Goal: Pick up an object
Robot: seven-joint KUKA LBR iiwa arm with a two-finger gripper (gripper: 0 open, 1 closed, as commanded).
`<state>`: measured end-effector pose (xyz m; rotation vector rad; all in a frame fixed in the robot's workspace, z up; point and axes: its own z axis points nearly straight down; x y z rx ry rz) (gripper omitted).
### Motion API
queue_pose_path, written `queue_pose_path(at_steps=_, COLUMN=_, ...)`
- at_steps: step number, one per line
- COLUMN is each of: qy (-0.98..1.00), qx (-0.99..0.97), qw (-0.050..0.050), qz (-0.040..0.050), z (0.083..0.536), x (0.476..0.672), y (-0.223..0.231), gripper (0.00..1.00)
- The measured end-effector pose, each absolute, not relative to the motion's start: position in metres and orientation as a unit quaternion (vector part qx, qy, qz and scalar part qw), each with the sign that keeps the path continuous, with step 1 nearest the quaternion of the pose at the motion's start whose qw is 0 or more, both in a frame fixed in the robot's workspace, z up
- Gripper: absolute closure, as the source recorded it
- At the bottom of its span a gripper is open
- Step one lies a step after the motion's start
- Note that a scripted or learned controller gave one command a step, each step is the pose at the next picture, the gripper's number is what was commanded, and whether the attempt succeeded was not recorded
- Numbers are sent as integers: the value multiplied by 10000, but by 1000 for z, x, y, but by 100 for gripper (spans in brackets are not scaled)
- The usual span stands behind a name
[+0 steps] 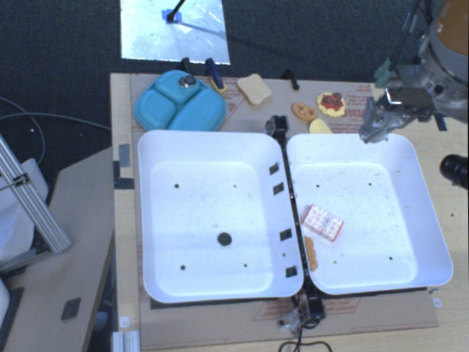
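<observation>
Two candidates in right-hand shallow white bin (410, 196): red-and-white checked flat packet (323, 222) near left wall, small tan lump (311, 254) just below. Approach step. Claw (375, 130) above far rim, carrying nothing; spread or pressed, cannot tell. Next: over packet, then down.

No text, label, brand or number can be read. The flat brown cardboard sheet (242, 97) under the two bins carries faint red printing along its edges, too small and blurred to make out. The small red-and-white checked packet (323, 222) shows pattern, not letters.
</observation>
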<state>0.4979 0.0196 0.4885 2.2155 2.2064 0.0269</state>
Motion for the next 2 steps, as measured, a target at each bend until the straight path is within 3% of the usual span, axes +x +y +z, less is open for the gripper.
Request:
queue_pose_path(at_steps=1, qy=7099, qx=7043, qw=-14, qz=-9, z=410, x=486, y=72, gripper=100)
queue_pose_path(at_steps=2, qy=7091, qx=7051, qw=42, qz=66, z=520, x=487, y=78, gripper=100)
